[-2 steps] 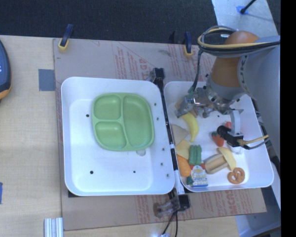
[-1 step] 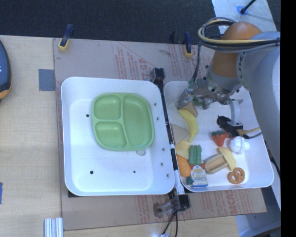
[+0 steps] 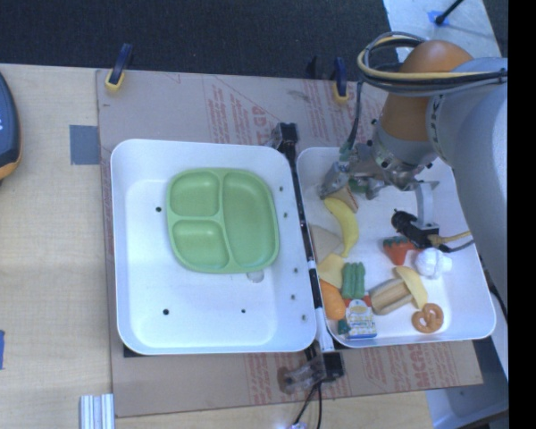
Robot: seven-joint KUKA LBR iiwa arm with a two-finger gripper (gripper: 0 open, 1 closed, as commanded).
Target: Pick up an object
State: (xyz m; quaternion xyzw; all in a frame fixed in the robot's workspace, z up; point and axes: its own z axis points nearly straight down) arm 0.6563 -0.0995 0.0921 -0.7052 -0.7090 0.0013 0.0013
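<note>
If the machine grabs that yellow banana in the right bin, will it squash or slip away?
The banana looks like a smooth, glossy toy, so probably stiff and light, not squashy. Its curved, tapering shape may slip or swivel between fingers. It lies flat among other toys, so a push would likely slide it, not roll it.

Both bins are plain white: the left bin (image 3: 138, 239) carries a pale green divided plate (image 3: 223, 219), and the right bin (image 3: 469, 307) is a jumble of colour. There's a yellow banana (image 3: 344, 223) near its upper edge, a dark green vegetable piece (image 3: 353, 279) beside an orange one (image 3: 334, 304), a red-orange item (image 3: 397, 250), a white ball-like thing (image 3: 428, 261), and a golden-brown pretzel (image 3: 427, 317) in its lower right corner. The arm (image 3: 464, 105) is grey with an orange band. The bench (image 3: 45, 284) is light wood under brown cardboard (image 3: 205, 105) with reddish print.
</note>
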